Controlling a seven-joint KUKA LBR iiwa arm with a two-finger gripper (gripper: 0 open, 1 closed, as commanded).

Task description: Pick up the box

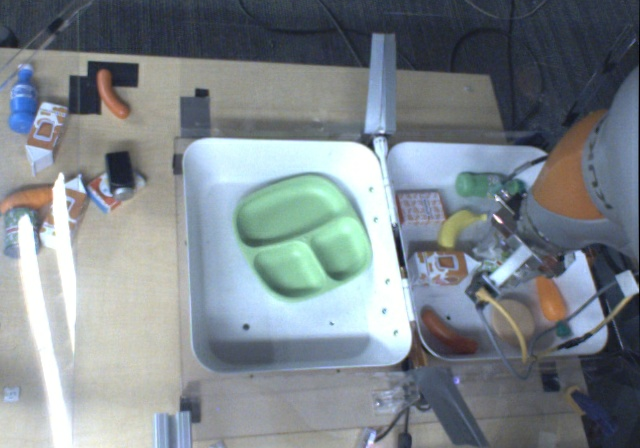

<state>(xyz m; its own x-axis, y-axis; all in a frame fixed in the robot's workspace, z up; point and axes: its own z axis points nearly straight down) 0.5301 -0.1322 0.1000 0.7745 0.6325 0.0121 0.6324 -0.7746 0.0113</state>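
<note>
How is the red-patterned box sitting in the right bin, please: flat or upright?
Flat: the box shows its broad patterned face upward, on the bin floor.

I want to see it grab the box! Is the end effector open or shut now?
End effector: cannot be told from this view.

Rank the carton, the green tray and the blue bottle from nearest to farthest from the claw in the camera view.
1. carton: in the right bin, just to the view's left of the claw.
2. green tray: in the left bin, across the divider.
3. blue bottle: on the bench, at the view's far left.
</note>
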